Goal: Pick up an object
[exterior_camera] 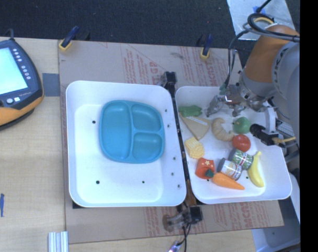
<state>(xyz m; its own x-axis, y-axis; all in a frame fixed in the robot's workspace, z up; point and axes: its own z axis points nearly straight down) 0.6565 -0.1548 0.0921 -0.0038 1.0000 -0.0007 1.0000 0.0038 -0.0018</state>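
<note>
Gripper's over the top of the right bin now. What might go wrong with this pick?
Risks as I judge them:
1. The toy food lies tightly packed: the gripper may catch the croissant, cheese wedge and green pepper together, or nudge them apart.
2. It hangs close to the right bin's far wall, so a straight descent could strike the rim.

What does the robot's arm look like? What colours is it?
The arm is fat and round, grey with an orange band. Thin black cables loop beside it. At its end sits a small gripper of shiny grey metal.
</note>
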